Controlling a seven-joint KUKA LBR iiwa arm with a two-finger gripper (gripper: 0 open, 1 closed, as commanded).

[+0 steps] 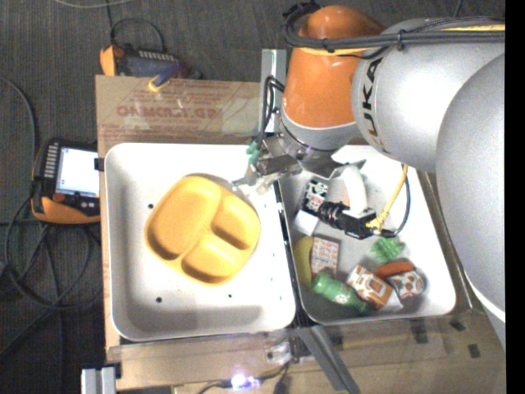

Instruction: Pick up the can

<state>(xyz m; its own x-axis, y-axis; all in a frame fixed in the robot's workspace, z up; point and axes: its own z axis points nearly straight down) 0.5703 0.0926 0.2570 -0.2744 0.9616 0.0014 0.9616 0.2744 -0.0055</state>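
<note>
The arm comes in from 3 o'clock, its orange band high at 12 o'clock, and the pincer [261,167] hangs over the 2 o'clock corner of the left bin [123,302], close to the wall shared with the right bin [440,299]. From here I cannot tell how far the pincer is open, and nothing can be seen in its grip. Just off its 8 o'clock side lies a yellow divided plate [205,228], filling the middle of the left bin.

The can [368,286], labelled orange and white, lies on its side toward the 6 o'clock edge of the right bin, well apart from the pincer. A green bottle [336,290] lies touching it at 9 o'clock, and a second small tin [408,284] sits just beside it at 3 o'clock. An orange toy carrot [397,267] rests just above the two at 12 o'clock, and a small printed box [326,255] stands at 10 o'clock from the can. A cardboard sheet [164,113] lies on the counter at 12 o'clock from the left bin
</note>
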